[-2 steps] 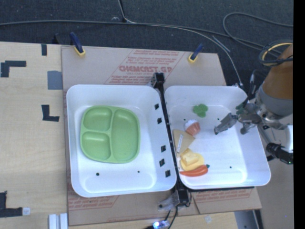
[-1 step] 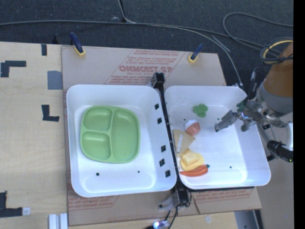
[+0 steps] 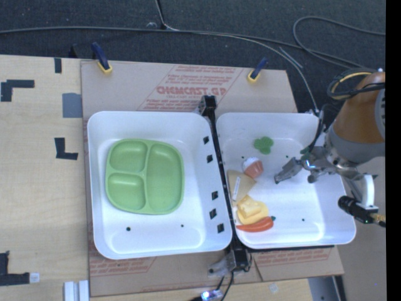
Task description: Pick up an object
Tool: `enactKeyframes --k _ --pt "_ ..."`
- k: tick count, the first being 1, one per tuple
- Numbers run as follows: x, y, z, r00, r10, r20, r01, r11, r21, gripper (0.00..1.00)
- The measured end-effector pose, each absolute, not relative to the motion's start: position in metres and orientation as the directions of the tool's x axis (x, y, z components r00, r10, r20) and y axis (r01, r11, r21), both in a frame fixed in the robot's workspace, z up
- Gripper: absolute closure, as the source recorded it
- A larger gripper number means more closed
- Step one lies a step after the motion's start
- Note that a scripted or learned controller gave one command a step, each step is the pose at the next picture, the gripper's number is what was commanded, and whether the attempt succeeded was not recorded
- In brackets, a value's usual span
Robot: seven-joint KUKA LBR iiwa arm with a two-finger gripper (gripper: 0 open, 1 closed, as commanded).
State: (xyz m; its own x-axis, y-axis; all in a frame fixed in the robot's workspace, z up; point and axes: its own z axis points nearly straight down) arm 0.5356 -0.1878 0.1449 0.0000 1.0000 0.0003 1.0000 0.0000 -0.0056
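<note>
Objects lie in the right bin (image 3: 313, 125): a green piece (image 3: 264, 145), a small cup (image 3: 252, 166), yellow items (image 3: 249, 209) and a red pepper (image 3: 255, 225) by its left wall. Your gripper (image 3: 299, 172) hovers mid-bin, fingers seemingly parted, grasping nothing. The green tray (image 3: 145, 175) occupies the left bin (image 3: 100, 130).

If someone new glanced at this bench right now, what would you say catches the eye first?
Probably the green divided plate, lying alone in the left bin. Next, the small cluster of toy food along the near-left side of the right bin: a yellow piece with a red chili beside it, plus a green piece farther back. The gripper hangs over the right bin, clear of those items.
</note>
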Motion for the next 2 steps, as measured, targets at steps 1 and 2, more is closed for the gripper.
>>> enactKeyframes --k 1,2 --pt "0.5437 -0.1884 0.0943 -0.002 1.000 0.000 1.000 0.002 -0.006 0.00" --pt "0.5444 -0.1884 0.0858 -0.002 1.000 -0.002 1.000 0.002 0.001 0.00"
